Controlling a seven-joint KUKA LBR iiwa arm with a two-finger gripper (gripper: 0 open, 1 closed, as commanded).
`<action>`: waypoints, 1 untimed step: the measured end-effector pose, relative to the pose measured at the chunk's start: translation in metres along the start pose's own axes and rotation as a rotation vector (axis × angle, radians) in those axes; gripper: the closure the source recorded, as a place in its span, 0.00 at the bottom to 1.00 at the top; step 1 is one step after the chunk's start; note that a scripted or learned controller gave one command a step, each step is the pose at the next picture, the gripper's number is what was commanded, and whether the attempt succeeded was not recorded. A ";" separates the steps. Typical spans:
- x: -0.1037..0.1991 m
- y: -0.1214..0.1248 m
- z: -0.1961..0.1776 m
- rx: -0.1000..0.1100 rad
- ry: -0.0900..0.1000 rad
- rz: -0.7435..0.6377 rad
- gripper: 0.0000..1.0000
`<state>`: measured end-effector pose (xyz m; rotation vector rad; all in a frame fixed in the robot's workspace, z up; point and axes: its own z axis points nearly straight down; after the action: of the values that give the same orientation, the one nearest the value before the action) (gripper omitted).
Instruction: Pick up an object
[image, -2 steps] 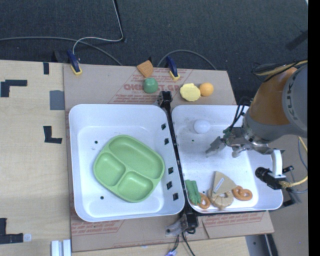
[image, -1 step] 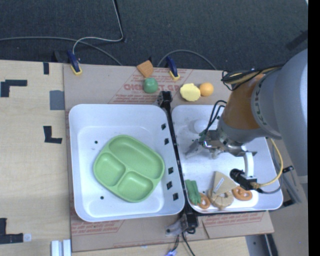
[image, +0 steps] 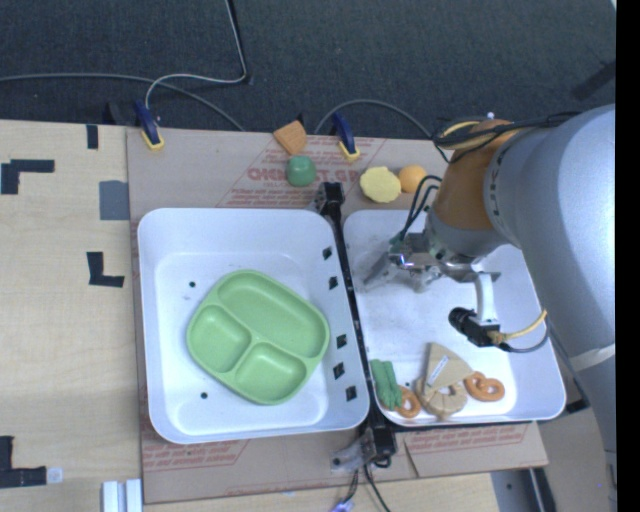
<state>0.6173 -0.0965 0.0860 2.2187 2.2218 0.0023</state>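
**Gripper hanging over bare floor, pickable items lying toward the near edge of the right bin**

The arm is reaching in from the right, and its gripper (image: 392, 263) is hovering over the upper-left part of the right bin (image: 530, 300), close to the divider between the two bins. How far its fingers are parted cannot be told from this slant, and nothing is showing between them.

The bin floor right under the tool is looking bare. The objects are clustering well apart from it, toward the bottom of the view: a tan wedge-shaped piece (image: 443, 378), an orange pretzel (image: 487, 386) just beside it on the right, an orange ring (image: 408, 404) on its left, and a green strip (image: 384, 380) lying along the divider wall with its long axis running roughly up-down in the view.

So the coming move is probably turning on travel downward in the view and slightly right. The green strip may be awkward, sitting so close to the wall.

The left bin (image: 160, 300) is holding a green divided plate (image: 258, 336).
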 end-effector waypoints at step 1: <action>-0.004 0.033 0.000 -0.001 -0.001 -0.001 0.00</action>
<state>0.6504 -0.1007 0.0857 2.2167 2.2220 0.0020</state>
